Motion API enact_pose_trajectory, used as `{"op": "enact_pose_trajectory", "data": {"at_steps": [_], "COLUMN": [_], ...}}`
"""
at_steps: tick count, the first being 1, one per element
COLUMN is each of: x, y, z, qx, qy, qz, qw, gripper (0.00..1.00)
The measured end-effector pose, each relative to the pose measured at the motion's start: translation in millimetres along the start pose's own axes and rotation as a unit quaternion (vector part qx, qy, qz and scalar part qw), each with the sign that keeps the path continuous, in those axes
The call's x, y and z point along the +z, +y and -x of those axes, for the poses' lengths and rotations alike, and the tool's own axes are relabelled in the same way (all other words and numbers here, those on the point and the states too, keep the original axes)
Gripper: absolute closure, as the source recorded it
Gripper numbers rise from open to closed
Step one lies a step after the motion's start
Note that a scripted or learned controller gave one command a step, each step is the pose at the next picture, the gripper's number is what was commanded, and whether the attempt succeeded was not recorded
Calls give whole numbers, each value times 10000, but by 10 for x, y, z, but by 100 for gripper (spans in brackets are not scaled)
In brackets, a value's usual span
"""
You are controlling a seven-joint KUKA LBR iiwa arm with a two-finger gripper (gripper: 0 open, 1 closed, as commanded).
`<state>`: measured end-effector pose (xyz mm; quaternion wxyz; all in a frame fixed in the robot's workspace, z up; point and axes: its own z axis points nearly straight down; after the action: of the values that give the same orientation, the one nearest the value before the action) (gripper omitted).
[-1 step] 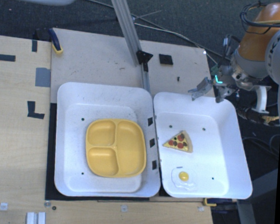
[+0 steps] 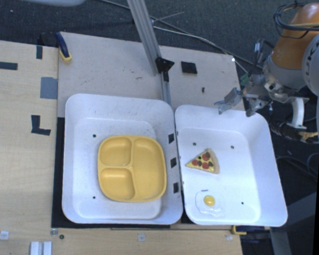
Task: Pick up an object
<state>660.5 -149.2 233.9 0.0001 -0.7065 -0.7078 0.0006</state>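
Note:
A toy pizza slice [image 2: 204, 161] lies near the middle of the right bin [image 2: 267, 160]. A toy fried egg [image 2: 208, 202] rests closer to that bin's front edge. My gripper [image 2: 237, 103] hovers over the far rim of the right bin, well above and behind both toys. Its two fingers are spread apart with nothing between them. A yellow divided plate [image 2: 131, 167] sits in the left bin [image 2: 81, 145].
A slanted metal pole [image 2: 150, 38] runs down to a bracket behind the bins. A blue and yellow clamp [image 2: 63, 47] sits at the bench's far left corner. Cables hang near the arm at the right.

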Motion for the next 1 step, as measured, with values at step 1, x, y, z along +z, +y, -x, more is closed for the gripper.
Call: {"op": "enact_pose_trajectory", "data": {"at_steps": [1], "x": [608], "y": [-11], "z": [78], "qx": [5], "qy": [-1], "qz": [-28], "qw": [10000], "gripper": [0]}}
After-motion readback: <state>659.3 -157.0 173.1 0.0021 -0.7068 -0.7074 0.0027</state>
